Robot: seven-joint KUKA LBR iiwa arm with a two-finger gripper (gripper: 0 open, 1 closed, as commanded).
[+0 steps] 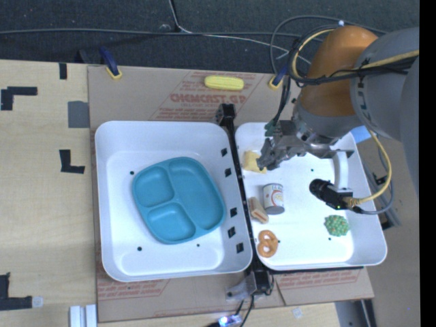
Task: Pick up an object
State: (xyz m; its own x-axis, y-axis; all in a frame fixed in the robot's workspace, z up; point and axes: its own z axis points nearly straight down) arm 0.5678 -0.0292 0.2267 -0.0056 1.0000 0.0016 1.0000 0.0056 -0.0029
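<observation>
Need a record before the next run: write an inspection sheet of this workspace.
Surface: left bin and right bin side by side on cardboard over a bench.
Job's things: right bin holds a pale yellow piece, small can, bun-like piece, pretzel, green sprig.
Clutter: blue divided plate in left bin; yellow item on the cardboard behind the bins.
Grippers: gripper over right bin's left part, beside the pale yellow piece; nothing visibly held.
Cables: thin cable crossing the dark floor behind; loops above the arm.
Surroundings: black tape marks on the bench's left; clamps on the cardboard's far edge.
</observation>
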